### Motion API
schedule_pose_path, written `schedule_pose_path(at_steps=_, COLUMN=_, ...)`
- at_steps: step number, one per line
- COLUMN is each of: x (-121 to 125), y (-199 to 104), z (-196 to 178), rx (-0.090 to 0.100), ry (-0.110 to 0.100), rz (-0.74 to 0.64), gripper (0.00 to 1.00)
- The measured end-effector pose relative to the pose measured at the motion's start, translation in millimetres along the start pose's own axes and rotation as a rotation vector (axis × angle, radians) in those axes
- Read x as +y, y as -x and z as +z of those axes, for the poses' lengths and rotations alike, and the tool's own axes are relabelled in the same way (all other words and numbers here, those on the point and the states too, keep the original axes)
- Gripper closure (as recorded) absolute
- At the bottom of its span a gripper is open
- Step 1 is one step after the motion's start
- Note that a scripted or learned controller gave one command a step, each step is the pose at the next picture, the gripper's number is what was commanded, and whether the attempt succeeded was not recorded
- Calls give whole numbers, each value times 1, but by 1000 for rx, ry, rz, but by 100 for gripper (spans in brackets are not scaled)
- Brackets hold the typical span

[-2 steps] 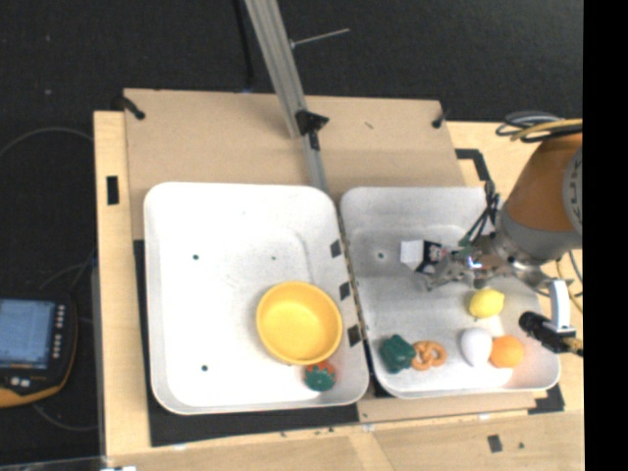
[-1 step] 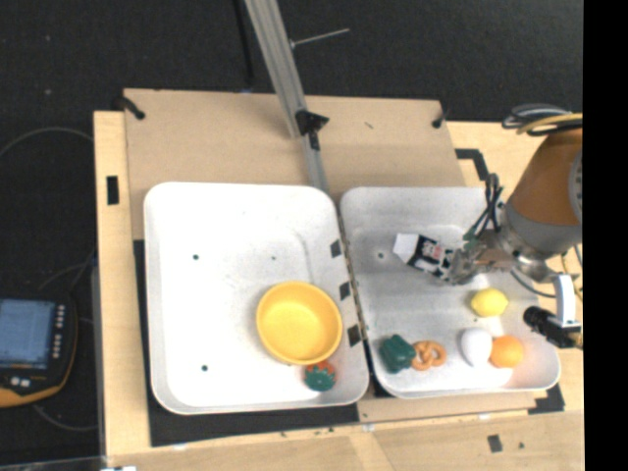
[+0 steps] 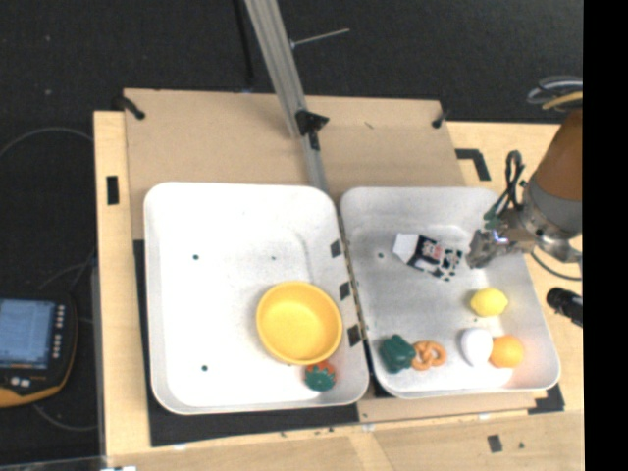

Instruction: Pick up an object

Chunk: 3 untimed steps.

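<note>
White packet (image 3: pixel 428 253) with black print, unreadable, lies upper middle of right bin (image 3: pixel 392 214). Gripper (image 3: pixel 483 248) just right of packet, near bin's right rim; jaws' state unclear. Bare floor left of packet.

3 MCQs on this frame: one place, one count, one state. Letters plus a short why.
1. Where is the yellow bowl?
A. left bin
B. right bin
C. on the bench outside the bins

2. How many things lie in the right bin?
A. two
B. four
C. six

3. How does the yellow bowl sit?
A. upside down
B. upright, mouth up
C. stacked on the white box

Key:
1 A, it sits near the left bin's front right corner.
2 C: white box, lemon, white egg, orange, pretzel, green piece.
3 B, its hollow inside faces the camera.
</note>
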<state>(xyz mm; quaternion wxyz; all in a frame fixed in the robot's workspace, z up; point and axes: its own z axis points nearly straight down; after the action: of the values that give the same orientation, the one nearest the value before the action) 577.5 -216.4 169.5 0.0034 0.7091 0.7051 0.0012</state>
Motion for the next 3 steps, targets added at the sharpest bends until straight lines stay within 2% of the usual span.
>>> schedule_pose_path(at_steps=1, x=10, y=-1, z=-48, rx=2, ry=-5, rz=-9, gripper=100)
schedule_pose_path(at_steps=2, x=12, y=0, z=-102, rx=0, ry=1, rz=-10, gripper=100)
schedule_pose_path(at_steps=3, x=3, y=-48, z=-103, rx=3, ry=-4, rz=-12, gripper=100)
